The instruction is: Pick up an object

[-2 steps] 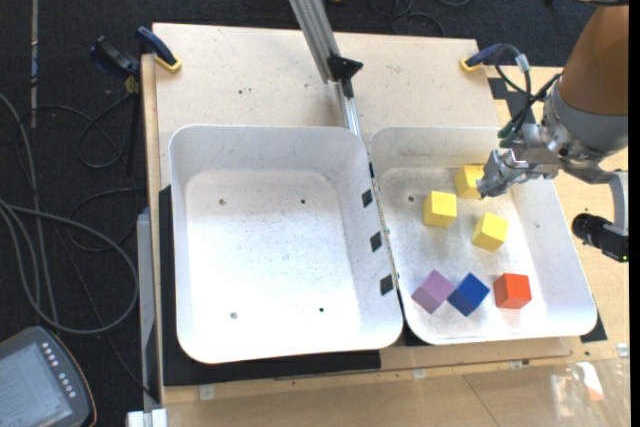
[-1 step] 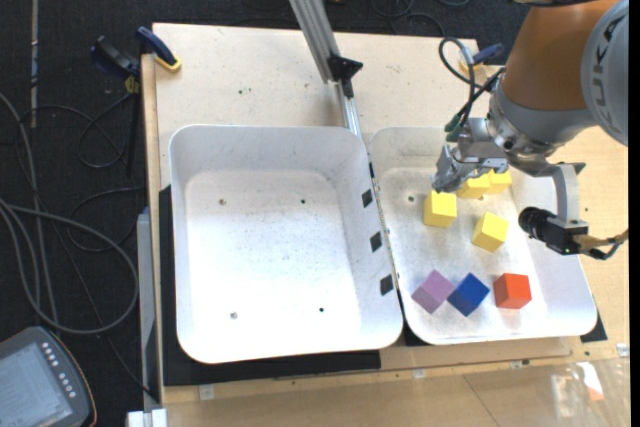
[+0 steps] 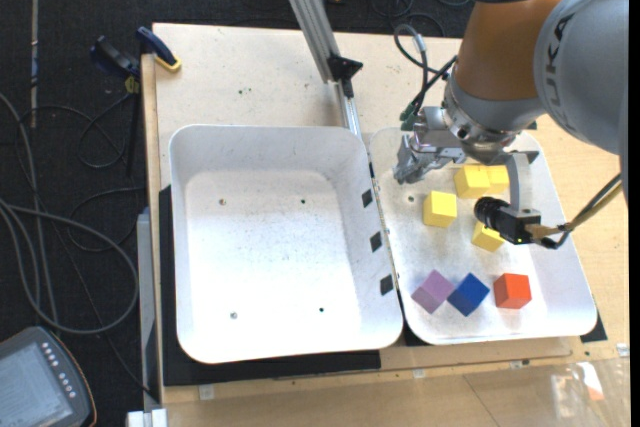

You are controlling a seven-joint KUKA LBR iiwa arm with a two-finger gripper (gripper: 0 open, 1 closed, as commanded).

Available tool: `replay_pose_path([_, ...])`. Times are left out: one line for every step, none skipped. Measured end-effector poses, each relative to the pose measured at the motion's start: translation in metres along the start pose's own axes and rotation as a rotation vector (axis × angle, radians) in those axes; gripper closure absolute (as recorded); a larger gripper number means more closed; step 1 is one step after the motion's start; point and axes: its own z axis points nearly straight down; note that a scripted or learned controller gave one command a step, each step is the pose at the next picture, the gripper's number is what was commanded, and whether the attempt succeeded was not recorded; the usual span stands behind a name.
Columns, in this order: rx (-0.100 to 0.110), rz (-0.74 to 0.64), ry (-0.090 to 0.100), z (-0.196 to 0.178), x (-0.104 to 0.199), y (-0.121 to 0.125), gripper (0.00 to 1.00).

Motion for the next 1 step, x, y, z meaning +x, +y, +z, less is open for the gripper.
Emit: replay_pose_path([0.000, 0.000, -0.001, 0.0045, 0.0626, 0.0094, 1.00])
